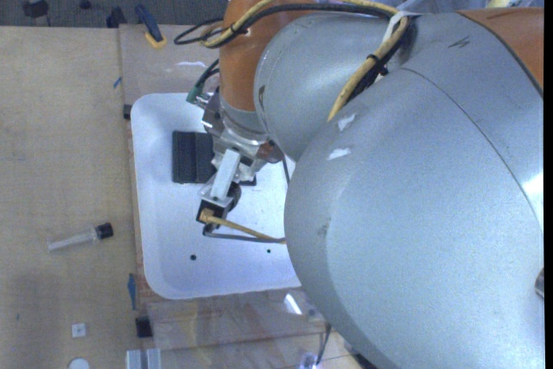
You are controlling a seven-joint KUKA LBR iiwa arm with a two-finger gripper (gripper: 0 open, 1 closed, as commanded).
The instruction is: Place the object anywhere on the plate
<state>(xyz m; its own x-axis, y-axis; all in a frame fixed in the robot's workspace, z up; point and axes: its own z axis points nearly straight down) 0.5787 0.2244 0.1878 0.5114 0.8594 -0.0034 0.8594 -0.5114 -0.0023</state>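
- The white bin [160, 220] is seen left of centre, with its right side covered by the grey arm [406, 186].
- A flat black block [189, 157] is laid in the bin's upper left part.
- The gripper [244, 156] is held over the bin, just right of the black block. Whether it's spread or closed can't be told tbh, it's blocked by the wrist.
- A small tube [78, 238] is left on the bench [52, 143], well apart from the bin.
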